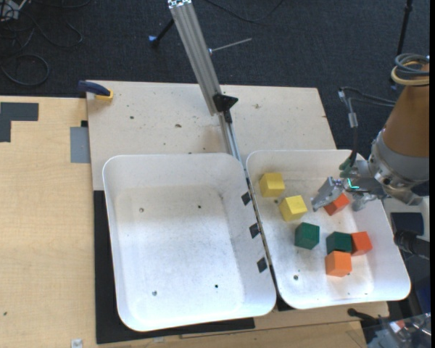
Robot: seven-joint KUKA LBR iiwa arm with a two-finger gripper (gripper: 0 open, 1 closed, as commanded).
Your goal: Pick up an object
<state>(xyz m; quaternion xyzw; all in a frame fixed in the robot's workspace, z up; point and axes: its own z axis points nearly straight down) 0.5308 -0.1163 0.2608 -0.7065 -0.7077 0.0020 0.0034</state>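
Right white plastic bin (391, 285) holds end effector (338, 196), fingers closed on small orange cube (336, 204); yellow cubes (272, 184) left of it, green cube (307, 235) and orange cube (338, 263) below.

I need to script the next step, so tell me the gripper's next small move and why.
Probably a short straight lift. The gripper sits low in the right bin with an orange block apparently between its fingers, and raising it would test the hold, clear of the yellow block and green block nearby.
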